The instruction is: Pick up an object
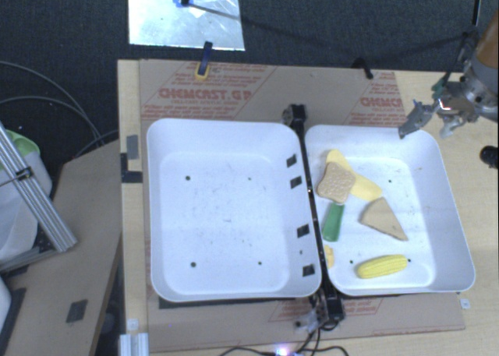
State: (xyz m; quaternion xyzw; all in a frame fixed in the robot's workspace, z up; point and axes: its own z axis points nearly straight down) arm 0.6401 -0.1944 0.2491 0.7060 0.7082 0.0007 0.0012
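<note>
corn cob (382, 266) lies near the right bin's (448, 191) front edge, apart from the other toy food. i judge it light, stiff, slippery; i'd grip across its middle. fingers (412, 121) spread wide, holding nothing, gripper (431, 119) above the bin's far corner.

Arm: enters at the upper right edge of the camera view, with just its last section in frame.
Wrist: grey metal, angled down and toward the left.
Tool (431, 118): two fingers spread apart, one (412, 120) reaching left, the other (451, 125) lower right.
Held: nothing between the fingers.
</note>
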